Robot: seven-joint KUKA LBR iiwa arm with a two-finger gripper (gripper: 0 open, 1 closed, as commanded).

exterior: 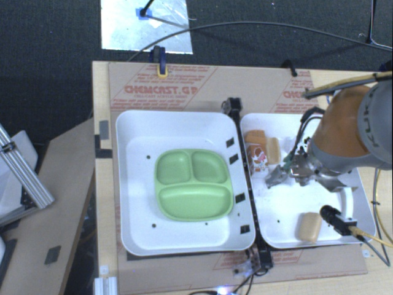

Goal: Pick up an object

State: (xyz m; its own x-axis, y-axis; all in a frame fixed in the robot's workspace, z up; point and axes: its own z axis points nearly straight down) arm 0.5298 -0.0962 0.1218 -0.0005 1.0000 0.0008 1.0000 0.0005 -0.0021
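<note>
— Tan bread-like block (309, 227): where, and how does it lie?
— Right bin (279, 237), near its front wall, long axis tilted slightly from upright; open floor lies left of it.
— And the arm?
— Reaches in from the right, gripper (277, 176) low over mid-bin beside the red-and-white packet (257, 152), well apart from the block. Fingers: cannot tell.

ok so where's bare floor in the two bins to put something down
Left bin: bare strips all round the green divided plate. Right bin: bare patch between the gripper and tan block. Crowded around the packets at its far left.
</note>
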